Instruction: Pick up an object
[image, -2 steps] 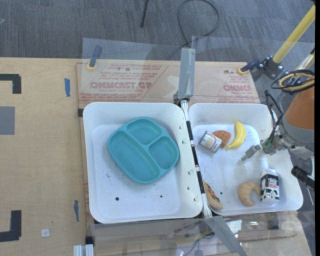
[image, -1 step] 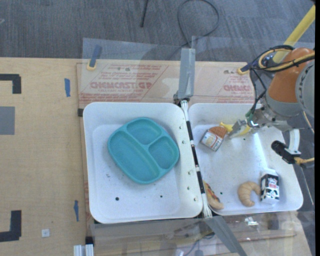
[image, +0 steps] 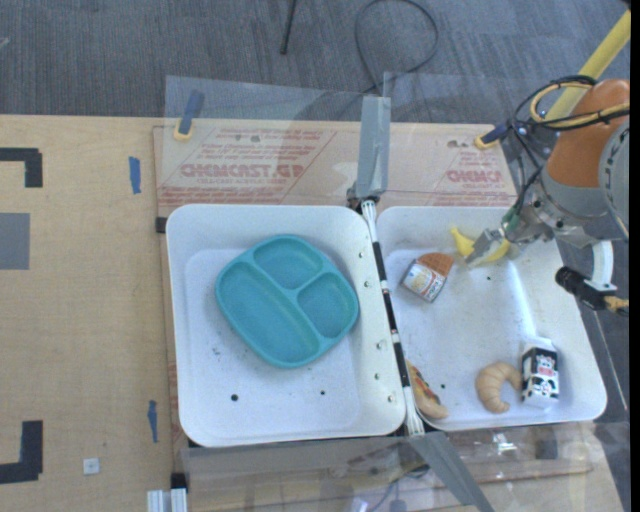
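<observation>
Target object: a yellow banana-like toy (image: 463, 241) lies at the far end of the right bin (image: 560, 300), just beside the gripper (image: 492, 247); it looks like the piece the arm is reaching for, since the gripper is right at it.
Gripper: low over the far right part of the right bin, touching or nearly touching the yellow piece.
Fingers: blurred against yellow at their tips; I cannot tell whether they are apart or together, or whether anything sits between them.
Small can: a tilted can (image: 427, 277) with a brown and white label lies just left of the gripper, near the divider; its label is too small to read.
Croissant: a tan croissant toy (image: 497, 386) rests at the near end of the right bin, loose and ready to pick.
Carton: a small black-and-white, cow-patterned carton (image: 540, 377) stands just right of the croissant; no print is readable.
Edge item: an orange-brown piece (image: 427, 394) lies against the divider at the near left corner of the right bin.
Left bin: the left bin (image: 200, 400) carries a teal divided plate (image: 287, 299), well apart from the gripper.
Writing: red print on the clear sheet (image: 250, 160) on the tabletop (image: 70, 300) behind the bins reads roughly "CHEMCAST GP".
</observation>
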